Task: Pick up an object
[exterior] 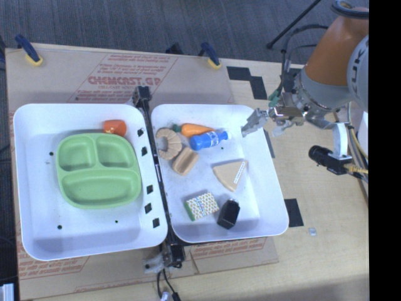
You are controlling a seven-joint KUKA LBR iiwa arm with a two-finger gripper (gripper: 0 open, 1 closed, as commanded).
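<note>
Six small objects lie in the right bin (266, 168), all below and to the far side of my claw (255, 123) as I reach in. My claw hangs over that bin's near upper corner, just inside its rim. Nothing sits between its tips. Whether it is open or closed I cannot tell; the tips are small and blurred here, so treat this as unknown.

Step in hand, as I judge it: approach. No object is held yet, and the pick is not yet made.

Nearest candidate: the blue bottle (208, 139). It lies on its side, just beyond my claw, with its white cap end pointing toward me. An orange carrot (195, 129) rests just beside it, on its upper side, probably touching.

Other candidates, farther from my claw:
- tan wedge (230, 173), below me, standing apart from the rest;
- black block (228, 214) and patterned block (202, 205), near each other at the bin's lower end;
- ring-shaped pastry (168, 142) and tan roll (185, 160), close together by the divider.

Next move, in my judgement: travel inward over one object, descend, then close across its narrow side. The bottle is round and may roll; the wedge offers flat faces and clear space around it.
</note>
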